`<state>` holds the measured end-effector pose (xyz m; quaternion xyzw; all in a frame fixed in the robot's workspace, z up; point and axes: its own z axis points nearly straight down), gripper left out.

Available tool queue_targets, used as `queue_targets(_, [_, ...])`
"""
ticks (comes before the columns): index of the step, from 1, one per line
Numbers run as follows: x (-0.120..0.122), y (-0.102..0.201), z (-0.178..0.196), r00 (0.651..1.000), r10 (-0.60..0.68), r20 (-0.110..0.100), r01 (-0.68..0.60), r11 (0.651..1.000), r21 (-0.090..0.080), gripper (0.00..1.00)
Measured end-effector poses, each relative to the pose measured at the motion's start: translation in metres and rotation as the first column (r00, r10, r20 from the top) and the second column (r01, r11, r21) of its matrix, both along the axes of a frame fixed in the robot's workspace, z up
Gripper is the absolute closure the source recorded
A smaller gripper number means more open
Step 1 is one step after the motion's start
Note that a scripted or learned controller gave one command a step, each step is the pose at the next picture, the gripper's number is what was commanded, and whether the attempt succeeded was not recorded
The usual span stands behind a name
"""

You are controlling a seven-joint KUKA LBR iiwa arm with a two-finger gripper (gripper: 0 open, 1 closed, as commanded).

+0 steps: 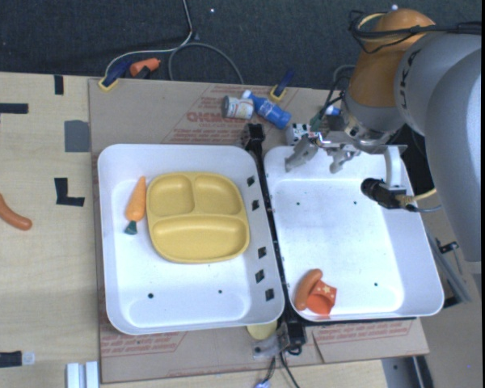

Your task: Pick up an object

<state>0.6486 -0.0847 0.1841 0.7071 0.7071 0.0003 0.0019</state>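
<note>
My gripper (317,162) hangs over the far edge of the right bin (347,225), fingers spread apart with nothing between them. An orange sausage-shaped toy (306,284) lies in the right bin's near left corner, touching a small red-orange piece (322,297). In the left bin (121,297), a yellow divided plate (198,217) sits in the middle. A toy carrot (136,200) lies just left of the plate.
A toy sausage (10,211) lies on the bench far left, outside the bins. Blue and white clamps (259,107) sit behind the bins, and an orange-handled clamp (131,69) at the back left. The arm's bulk (436,103) occupies the right side.
</note>
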Motion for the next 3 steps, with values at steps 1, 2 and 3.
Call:
queue_targets(1, [-0.041,-0.02,-0.104,1.0,-0.001,-0.003,0.001,1.0,-0.001,0.0])
queue_targets(2, [0.003,-0.009,-0.099,1.0,0.003,0.0,-0.003,1.0,0.002,0.0])
queue_targets(3, [0.003,-0.01,-0.098,1.0,0.002,-0.002,-0.002,1.0,0.002,0.0])
